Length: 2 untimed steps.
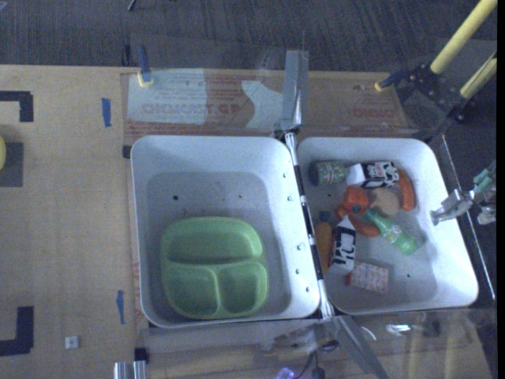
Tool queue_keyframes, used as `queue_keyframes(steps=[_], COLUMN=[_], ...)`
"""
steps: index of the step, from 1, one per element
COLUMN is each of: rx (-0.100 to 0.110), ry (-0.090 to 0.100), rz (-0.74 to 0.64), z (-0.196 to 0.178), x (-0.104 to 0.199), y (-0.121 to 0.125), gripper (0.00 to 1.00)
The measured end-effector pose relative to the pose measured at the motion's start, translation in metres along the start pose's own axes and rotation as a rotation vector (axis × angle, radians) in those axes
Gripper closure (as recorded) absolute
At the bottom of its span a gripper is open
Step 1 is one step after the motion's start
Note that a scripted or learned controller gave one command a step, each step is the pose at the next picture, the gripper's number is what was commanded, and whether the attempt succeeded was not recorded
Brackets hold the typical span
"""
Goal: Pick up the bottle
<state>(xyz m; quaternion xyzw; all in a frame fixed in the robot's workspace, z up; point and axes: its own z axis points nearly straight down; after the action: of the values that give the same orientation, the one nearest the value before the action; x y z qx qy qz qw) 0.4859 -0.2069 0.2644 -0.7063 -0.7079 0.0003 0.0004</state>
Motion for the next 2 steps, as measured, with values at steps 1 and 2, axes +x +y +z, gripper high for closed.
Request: queue_keyframes(steps=[1,2], rx=[0.000,-0.002], ry=[0.001,0.009], rz=[-0.025,0.003], z=[0.138,0.171], x=[0.019,-0.003], y=[0.011,0.033], gripper=[0.00,0.00])
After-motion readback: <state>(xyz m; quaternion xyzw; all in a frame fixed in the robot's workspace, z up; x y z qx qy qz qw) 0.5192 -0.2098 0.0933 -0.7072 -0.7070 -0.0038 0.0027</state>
